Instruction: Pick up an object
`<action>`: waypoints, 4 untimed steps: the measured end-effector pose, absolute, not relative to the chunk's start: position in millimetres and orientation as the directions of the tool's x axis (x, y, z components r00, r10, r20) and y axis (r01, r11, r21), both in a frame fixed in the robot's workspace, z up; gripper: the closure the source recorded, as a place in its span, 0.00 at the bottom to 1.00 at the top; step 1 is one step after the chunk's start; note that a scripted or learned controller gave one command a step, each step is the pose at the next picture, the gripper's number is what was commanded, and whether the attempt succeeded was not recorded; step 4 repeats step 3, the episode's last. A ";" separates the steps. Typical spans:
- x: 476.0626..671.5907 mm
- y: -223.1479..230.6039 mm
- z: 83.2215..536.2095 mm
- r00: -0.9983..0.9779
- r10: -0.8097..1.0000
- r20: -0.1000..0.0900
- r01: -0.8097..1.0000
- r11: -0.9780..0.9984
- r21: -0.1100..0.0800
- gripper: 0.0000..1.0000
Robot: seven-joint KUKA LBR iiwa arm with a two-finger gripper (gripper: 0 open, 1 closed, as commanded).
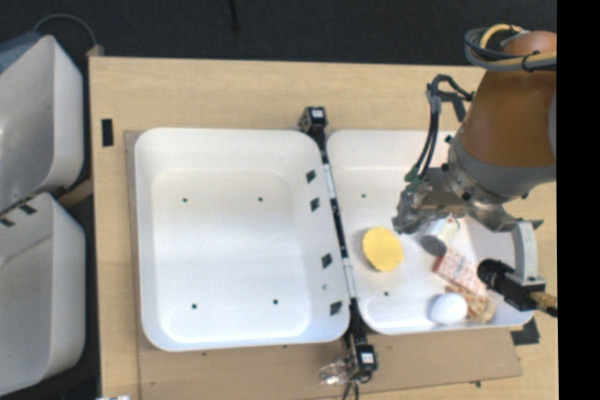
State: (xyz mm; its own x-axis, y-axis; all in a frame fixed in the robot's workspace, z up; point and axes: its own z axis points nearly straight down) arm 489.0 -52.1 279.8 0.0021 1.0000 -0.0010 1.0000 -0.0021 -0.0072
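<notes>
Dark floor fills the top of the frame behind a pale wooden desk (pixel 225 94) that carries two shallow white bins side by side. At the far left edge of the frame sit two rounded white shapes (pixel 33 201), one above the other, beside the desk. Of the bins, the left bin (pixel 225 239) takes up the middle of the frame and has only small dark dots on its floor. The right bin (pixel 375 164) touches it along a shared rim lined with small black clips, and it holds all the loose things. Over the right bin, at the right of the frame, hangs the arm (pixel 511 122), grey with a broad orange-brown band, with dark cables running down its left side. Its jaws (pixel 422 215) sit low over the middle of the right bin, just above and to the right of a round yellow object (pixel 383 250) that lies on the bin floor near the shared rim; whether the jaws are wide or narrow cannot be told from here, and nothing is seen between them. To the lower right lies a flat red-and-white packet (pixel 461 274), tilted, and just below it, near the bin's lower rim, rests a small white ball (pixel 447 308).
</notes>
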 end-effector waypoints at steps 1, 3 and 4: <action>537.8 -5.9 396.1 -0.007 1.000 -0.001 1.000 0.007 0.016 1.00; 489.7 9.1 427.6 -0.006 1.000 0.002 1.000 0.006 0.014 1.00; 489.7 9.1 427.6 -0.006 1.000 0.002 1.000 0.006 0.014 1.00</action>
